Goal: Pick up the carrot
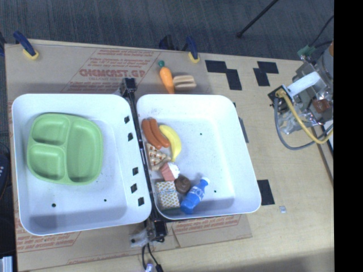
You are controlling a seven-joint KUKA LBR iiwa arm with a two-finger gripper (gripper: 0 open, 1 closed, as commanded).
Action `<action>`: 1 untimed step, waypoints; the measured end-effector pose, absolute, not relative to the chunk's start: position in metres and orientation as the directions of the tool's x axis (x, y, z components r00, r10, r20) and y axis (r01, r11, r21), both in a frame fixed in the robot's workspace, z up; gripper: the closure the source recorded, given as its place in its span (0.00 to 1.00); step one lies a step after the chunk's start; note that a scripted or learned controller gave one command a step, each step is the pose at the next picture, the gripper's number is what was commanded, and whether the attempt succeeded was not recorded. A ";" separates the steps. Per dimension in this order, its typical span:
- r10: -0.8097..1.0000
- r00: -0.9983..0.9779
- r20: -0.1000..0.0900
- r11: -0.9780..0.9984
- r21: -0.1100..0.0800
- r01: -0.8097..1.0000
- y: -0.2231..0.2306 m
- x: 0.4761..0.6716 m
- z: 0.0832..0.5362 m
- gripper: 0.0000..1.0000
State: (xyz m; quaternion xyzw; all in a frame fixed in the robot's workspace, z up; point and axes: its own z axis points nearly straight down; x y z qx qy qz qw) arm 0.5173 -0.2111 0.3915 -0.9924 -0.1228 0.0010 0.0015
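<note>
Task not begun, as judged: carrot (165, 77) lay on tabletop (266, 231) upper centre, outside bins, just beside small bun (184, 83). Tool (309, 103) at right edge, well apart from carrot; opening could not be told. Left bin (22, 208) held green divided plate (64, 149). Right bin (227, 152) held sausages (153, 132), banana (172, 141), blue bottle (194, 196), other small foods along its left wall.

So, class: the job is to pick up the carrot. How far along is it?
Nothing looks done yet. The carrot lies on the bench outside the right bin, beside a hot dog bun. The arm is at the right edge, far from it. Reaching, gripping and lifting are all left.
</note>
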 end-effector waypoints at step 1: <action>0.204 0.979 -0.005 -0.979 -0.006 0.204 -0.165 0.492 0.243 1.00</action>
